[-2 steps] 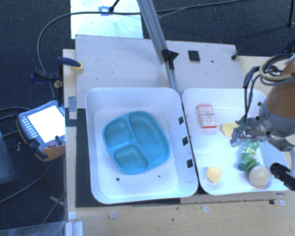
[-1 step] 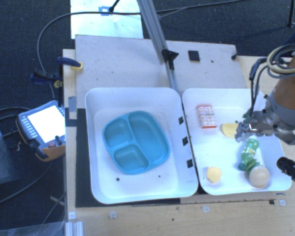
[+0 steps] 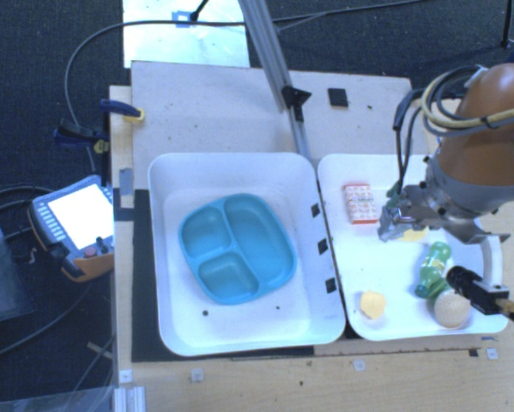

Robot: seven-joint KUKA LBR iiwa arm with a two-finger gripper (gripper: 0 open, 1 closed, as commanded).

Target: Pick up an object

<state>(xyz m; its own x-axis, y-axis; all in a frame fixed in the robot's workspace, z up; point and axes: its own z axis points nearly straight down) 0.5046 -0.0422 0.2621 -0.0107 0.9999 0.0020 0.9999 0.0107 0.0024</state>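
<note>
While I watch, two-finger gripper (image 3: 392, 227) over right white bin (image 3: 342, 172), fingers' state I cannot tell, red-patterned flat packet (image 3: 358, 202) at its ten o'clock, green plastic bottle (image 3: 433, 269) at four o'clock.

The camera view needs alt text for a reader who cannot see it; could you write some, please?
A grey arm's claw hangs low in the right bin beside a small red-and-white packet, with a green bottle, beige ball and yellow piece nearby. The left bin holds a blue divided tray.

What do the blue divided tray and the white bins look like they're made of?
The blue tray looks like moulded plastic: even colour, rounded compartment walls, soft sheen. The white bins, left and right, also seem thin moulded plastic, smooth and slightly glossy with rounded corners, though the camera view leaves that open.
</note>
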